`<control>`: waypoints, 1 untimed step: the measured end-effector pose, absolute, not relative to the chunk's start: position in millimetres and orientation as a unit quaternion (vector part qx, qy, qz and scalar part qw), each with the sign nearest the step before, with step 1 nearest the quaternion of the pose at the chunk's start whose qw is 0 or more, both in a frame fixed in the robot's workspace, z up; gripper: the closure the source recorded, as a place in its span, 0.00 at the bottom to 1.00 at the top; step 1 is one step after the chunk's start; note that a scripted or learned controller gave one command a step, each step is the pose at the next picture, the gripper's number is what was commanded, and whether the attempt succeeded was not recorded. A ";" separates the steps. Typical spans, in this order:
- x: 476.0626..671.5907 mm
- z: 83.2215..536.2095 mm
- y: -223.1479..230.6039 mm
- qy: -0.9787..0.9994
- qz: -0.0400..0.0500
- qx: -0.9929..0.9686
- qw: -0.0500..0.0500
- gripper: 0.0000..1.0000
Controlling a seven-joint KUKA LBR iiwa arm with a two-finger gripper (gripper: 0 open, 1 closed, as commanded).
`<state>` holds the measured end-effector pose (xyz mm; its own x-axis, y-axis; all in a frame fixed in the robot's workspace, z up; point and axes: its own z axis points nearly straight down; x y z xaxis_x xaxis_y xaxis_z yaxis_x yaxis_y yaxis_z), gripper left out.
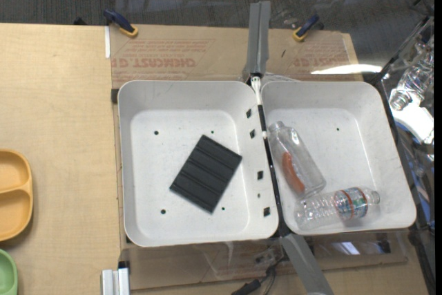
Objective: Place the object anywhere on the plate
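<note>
A black ribbed rectangular plate [206,173] lies flat and turned at an angle in the middle of the left white bin [138,114]. The right white bin [359,103] holds two clear plastic bottles. One bottle [295,155] lies along the bin's left side with something orange-red [293,173] showing at its lower part. The other bottle [338,206] has a coloured label and lies crosswise near the front wall, touching the first bottle's lower end.
An orange divided dish [12,193] and a green item [5,273] sit at the bench's left edge. Brown cardboard [179,55] with two clamps [121,23] lies behind the bins. Crinkled clear plastic [414,90] stands at the right edge.
</note>
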<state>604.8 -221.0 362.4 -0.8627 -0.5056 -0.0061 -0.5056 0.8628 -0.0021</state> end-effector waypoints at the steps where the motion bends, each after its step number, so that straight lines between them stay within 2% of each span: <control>1: 630.4 319.0 -219.9 0.918 0.001 -0.397 0.002 1.00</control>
<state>630.4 -219.9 319.0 -0.6842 -0.7292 -0.0044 -0.7292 0.6842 0.0004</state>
